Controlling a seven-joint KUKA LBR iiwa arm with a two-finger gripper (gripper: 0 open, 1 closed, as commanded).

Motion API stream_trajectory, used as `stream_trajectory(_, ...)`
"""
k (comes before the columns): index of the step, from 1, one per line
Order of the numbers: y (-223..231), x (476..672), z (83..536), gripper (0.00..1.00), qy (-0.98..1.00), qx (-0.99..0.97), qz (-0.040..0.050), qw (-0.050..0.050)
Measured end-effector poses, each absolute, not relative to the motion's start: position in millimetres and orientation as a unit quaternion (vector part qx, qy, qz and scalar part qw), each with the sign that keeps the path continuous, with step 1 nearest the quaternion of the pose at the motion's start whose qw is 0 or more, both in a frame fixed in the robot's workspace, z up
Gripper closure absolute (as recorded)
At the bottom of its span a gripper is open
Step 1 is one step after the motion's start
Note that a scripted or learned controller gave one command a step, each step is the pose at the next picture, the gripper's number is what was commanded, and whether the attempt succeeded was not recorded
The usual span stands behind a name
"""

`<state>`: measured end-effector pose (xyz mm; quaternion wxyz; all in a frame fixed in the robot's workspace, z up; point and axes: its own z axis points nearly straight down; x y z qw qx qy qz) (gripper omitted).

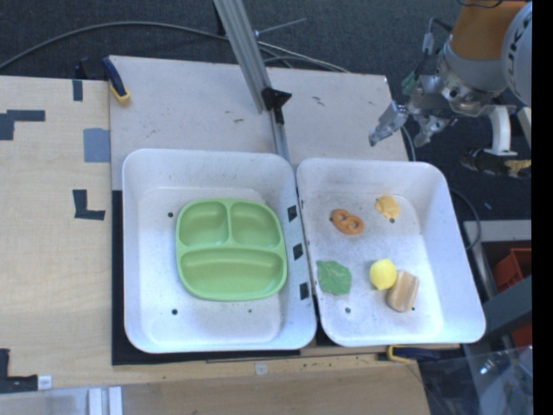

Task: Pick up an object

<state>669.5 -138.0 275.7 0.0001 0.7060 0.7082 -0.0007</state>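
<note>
Over the right bin's (449, 232) far corner my hand (406, 126) hangs; whether it's open I cannot tell. Nearest is the pretzel (347, 222), lying flat mid-bin: light, stiff, probably brittle. I'd pinch across its outer loops, gently.

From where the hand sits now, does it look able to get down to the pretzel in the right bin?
Probably yes. The hand hangs above the far rim of the right bin, and the pretzel lies flat in the open, apart from the yellow piece nearby. Nothing stands between them.
</note>
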Motion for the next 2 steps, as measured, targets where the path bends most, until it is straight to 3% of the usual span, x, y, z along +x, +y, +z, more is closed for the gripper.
stream_trajectory(1,-138.1,669.5,275.8,0.0,0.708,0.706,-0.0009,0.0)
stream_trajectory(2,-136.0,670.1,210.8,0.0,0.708,0.706,-0.003,-0.003)
